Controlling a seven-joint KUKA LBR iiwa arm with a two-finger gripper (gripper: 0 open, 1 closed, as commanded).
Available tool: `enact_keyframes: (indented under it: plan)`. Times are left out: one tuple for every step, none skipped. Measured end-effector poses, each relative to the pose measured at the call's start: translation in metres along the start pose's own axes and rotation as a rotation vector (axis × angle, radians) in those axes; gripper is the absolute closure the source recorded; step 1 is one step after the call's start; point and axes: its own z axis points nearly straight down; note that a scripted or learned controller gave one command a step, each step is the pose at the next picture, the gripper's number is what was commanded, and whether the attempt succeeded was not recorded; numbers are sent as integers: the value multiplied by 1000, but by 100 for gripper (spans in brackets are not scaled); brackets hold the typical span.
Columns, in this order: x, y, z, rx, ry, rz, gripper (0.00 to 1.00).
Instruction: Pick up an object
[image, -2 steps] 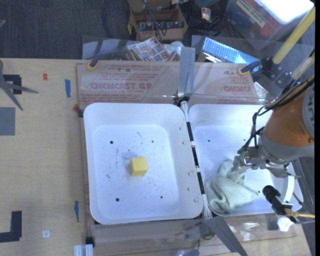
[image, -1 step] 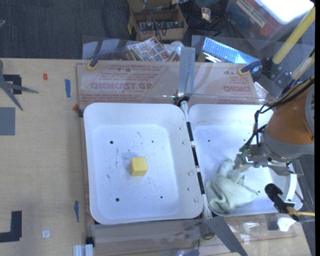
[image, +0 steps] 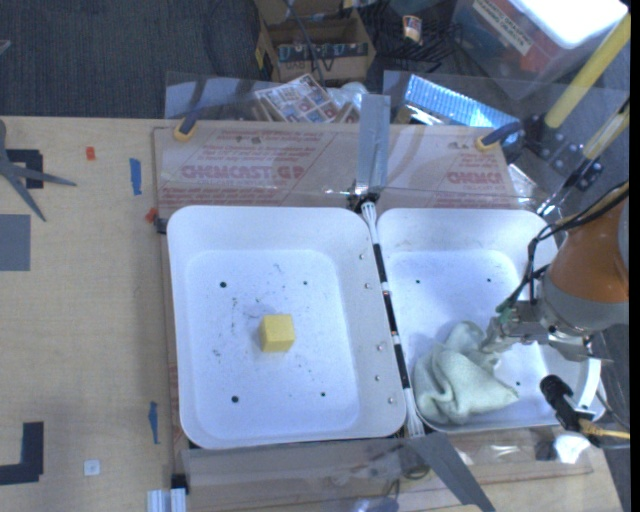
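- Two shallow white plastic bins side by side on a light wooden bench (image: 80, 330), split by a dark hinge-like strip running from the far edge to the near edge.
- In the left bin (image: 200, 250): a small yellow foam-like cube (image: 278, 333), sitting alone near the middle of the floor, slightly toward the near edge, well apart from every wall.
- Scattered over that bin's floor: fine dark specks and a few small black holes.
- In the right bin (image: 440, 250): a crumpled pale green-white cloth (image: 460, 385), bunched in the near half, close to the near-left corner and just beside the dividing strip.
- Reaching in from the right edge: a grey arm with an orange band (image: 592, 272) above the wrist, black cables looping around it.
- Two-finger gripper (image: 497, 340) down low over the right bin, at the cloth's far-right edge, tip touching or just beside the upper fold.
- Jaw state: cannot tell; fingers too small and blurred against the cloth, and no cloth clearly seen between them.
- Beyond the bins' far edge: a clear plastic sheet with red lettering (image: 250, 165), yellow clamps at its corners.
- On the bench's left side: blue tape marks, dark grey and black patches.
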Motion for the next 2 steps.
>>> enact_keyframes:
  plan:
    - [17, -21, -1, -4, -3, -423, 100]
    - [88, -29, -96, 8, 2, -279, 100]
